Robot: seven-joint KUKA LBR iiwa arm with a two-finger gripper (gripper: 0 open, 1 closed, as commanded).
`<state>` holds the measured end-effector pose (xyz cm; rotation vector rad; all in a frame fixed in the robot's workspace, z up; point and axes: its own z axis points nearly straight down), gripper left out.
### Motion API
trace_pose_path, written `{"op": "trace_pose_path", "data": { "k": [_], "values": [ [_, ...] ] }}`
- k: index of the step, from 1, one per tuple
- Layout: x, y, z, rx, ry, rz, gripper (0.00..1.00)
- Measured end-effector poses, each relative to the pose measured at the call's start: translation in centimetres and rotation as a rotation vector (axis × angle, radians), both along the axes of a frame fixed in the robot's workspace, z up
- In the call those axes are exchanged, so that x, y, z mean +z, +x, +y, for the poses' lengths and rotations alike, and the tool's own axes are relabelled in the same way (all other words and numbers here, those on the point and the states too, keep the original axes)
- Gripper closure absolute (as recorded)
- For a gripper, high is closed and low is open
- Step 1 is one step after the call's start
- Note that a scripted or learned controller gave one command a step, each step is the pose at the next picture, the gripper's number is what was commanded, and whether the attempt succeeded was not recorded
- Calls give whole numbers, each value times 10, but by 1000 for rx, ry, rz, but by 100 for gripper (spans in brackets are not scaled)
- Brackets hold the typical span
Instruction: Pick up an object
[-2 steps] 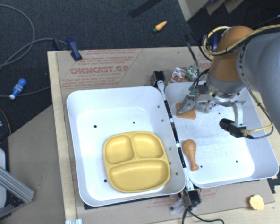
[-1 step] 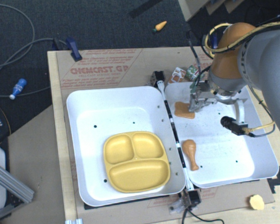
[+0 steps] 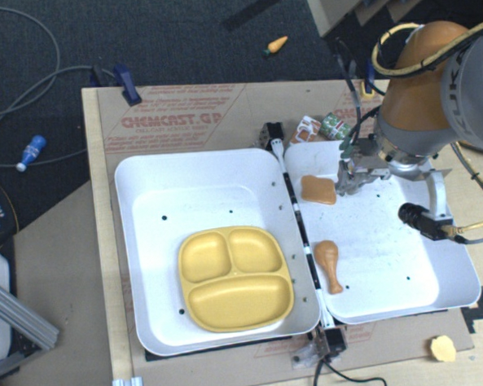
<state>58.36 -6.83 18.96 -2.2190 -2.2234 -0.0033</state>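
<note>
A flat tan slice like toast (image 3: 318, 190) lies at the far left of the right bin (image 3: 395, 297). A brown toy drumstick (image 3: 328, 264) lies nearer the front, close to the divider between the bins. My gripper (image 3: 347, 177) hangs low over the right bin, just to the right of the tan slice and close to its edge. The grey arm with its orange band (image 3: 418, 71) reaches in from the right behind it.
The left bin (image 3: 144, 202) holds a yellow divided plate (image 3: 234, 277). Small wrappers (image 3: 321, 127) lie behind the right bin. A yellow lump (image 3: 441, 348) sits on the bench at the front right. A black cable plug (image 3: 419, 220) hangs off the arm over the right bin.
</note>
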Motion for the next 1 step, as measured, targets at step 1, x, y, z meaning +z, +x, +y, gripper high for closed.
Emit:
{"op": "trace_pose_path", "data": {
  "k": [1],
  "values": [
    [-5, 1, -1, -2, -1, 2, 0]
  ]
}}
